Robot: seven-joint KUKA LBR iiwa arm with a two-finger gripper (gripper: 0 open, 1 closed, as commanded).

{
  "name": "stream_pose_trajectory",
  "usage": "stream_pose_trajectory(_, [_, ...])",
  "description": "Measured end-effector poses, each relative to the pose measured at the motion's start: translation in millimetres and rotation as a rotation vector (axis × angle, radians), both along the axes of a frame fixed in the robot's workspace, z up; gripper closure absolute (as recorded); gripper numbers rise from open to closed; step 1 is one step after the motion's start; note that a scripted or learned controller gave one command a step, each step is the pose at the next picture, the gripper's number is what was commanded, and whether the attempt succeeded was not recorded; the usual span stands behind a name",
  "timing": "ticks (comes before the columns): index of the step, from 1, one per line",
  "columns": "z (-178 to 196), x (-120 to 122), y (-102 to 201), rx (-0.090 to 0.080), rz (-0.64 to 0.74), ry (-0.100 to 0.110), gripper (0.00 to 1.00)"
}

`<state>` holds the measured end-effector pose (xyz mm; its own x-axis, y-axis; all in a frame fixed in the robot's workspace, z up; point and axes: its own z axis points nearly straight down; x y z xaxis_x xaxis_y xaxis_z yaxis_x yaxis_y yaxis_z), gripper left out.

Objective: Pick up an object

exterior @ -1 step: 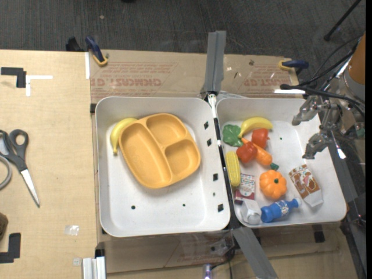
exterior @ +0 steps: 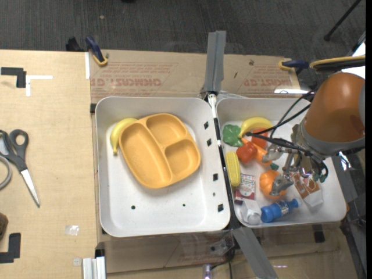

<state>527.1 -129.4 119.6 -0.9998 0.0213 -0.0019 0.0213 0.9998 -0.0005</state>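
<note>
**Arm low over the crowded right bin**

Grey carpet fills the top of the view beyond a pale wooden bench (exterior: 46, 156), where brown cardboard (exterior: 145, 77) lies under two shallow white bins set side by side. Scissors (exterior: 22, 161) with grey handles rest on the bench at far left, well apart from the bins.

In the left bin (exterior: 116, 214) sits a yellow-orange divided plate (exterior: 160, 150) with three compartments, tilted slightly in the tray. A yellow banana (exterior: 119, 129) curves along the plate's upper left edge, touching it or just beside it.

Toys crowd the right bin (exterior: 331, 211). Near its upper left are a green pepper (exterior: 231, 134) and a second banana (exterior: 256, 124), with a red-orange pepper (exterior: 247, 151) just below them. An ear of corn (exterior: 233, 167) lies along the bin's left wall, and a small printed packet (exterior: 247, 186) sits beside it. An orange fruit (exterior: 267, 182) lies near the middle, and a blue bottle (exterior: 279, 210) lies on its side close to the front wall. A small carton (exterior: 308, 190) with brown and white faces sits to the right.

Reaching in from the right, the arm shows its orange band (exterior: 337, 112) above the wrist, with black cables trailing left over the toys. The gripper (exterior: 288, 176) hangs low in the right bin, between the orange fruit and the carton and just above the blue bottle. Metal parts and cables clutter that spot, so I cannot tell how the claw stands or whether it grips anything; no toy is clearly seen held by it.
</note>
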Motion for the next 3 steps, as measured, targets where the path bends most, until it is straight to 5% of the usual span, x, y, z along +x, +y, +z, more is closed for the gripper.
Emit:
stream_pose_trajectory(1, [-27,-16,28,0.0,-0.017,-0.002,0.0])
stream_pose_trajectory(2, [-16,-14,27,-0.003,-0.015,-0.008,1.0])
stream_pose_trajectory(3, [-16,-14,28,-0.002,-0.014,-0.008,0.0])
